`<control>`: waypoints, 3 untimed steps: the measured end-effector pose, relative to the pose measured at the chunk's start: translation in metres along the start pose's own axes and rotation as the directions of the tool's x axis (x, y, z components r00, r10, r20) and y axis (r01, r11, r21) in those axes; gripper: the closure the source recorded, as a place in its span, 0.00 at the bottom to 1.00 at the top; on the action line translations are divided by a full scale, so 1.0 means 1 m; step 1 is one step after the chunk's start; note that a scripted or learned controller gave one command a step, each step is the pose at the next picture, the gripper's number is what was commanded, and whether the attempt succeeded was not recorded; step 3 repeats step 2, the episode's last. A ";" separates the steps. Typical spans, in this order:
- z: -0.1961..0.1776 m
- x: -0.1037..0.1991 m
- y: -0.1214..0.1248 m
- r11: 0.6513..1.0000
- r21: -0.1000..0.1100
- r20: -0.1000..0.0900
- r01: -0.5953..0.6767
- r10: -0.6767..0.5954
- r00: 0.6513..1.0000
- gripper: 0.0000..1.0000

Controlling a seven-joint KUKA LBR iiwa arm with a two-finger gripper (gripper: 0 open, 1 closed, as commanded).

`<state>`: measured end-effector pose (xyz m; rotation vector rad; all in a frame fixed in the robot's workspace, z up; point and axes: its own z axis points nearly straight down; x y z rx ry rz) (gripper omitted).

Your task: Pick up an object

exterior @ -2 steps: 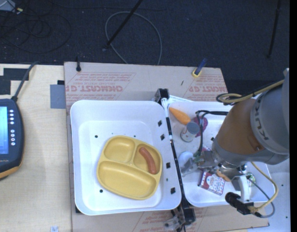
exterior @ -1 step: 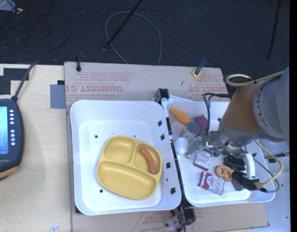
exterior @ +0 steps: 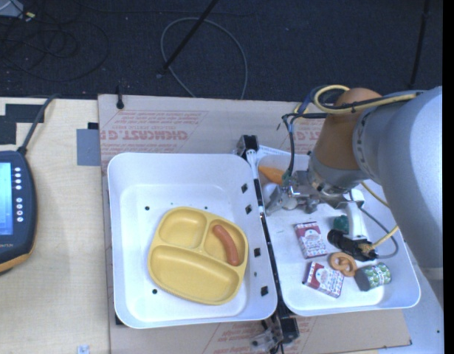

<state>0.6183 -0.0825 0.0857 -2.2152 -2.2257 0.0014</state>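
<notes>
In the left bin (exterior: 138, 179), one yellow tray (exterior: 179, 271) bearing one sausage (exterior: 227, 243), long axis slanting upper-left to lower-right; in the right bin (exterior: 289, 260), one orange piece (exterior: 271, 173) lying crosswise just beside the gripper (exterior: 287, 198), its opening impossible to tell, then two red-and-white packets (exterior: 309, 240), one pretzel (exterior: 342, 262), one green can (exterior: 374, 275).

We see a yellow divided plate (exterior: 190, 268) lying flat in the middle of the left bin (exterior: 131, 198), with a reddish sausage (exterior: 227, 243) lying aslant in its small compartment nearest the right bin (exterior: 404, 293). In the right bin we find an orange piece (exterior: 272, 174) near the far left corner, two red-and-white packets (exterior: 309, 240) (exterior: 323, 279) lying flat mid-bin, a brown pretzel (exterior: 342, 262) just beside them, and a green can (exterior: 376, 275) toward the near right corner.
</notes>
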 end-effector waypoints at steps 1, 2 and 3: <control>-0.001 -0.034 -0.050 1.000 0.001 -0.002 -0.008 0.008 1.000 0.00; -0.008 -0.033 -0.049 1.000 0.008 -0.005 -0.005 0.005 1.000 1.00; -0.008 -0.033 -0.049 1.000 0.008 -0.005 -0.005 0.005 1.000 1.00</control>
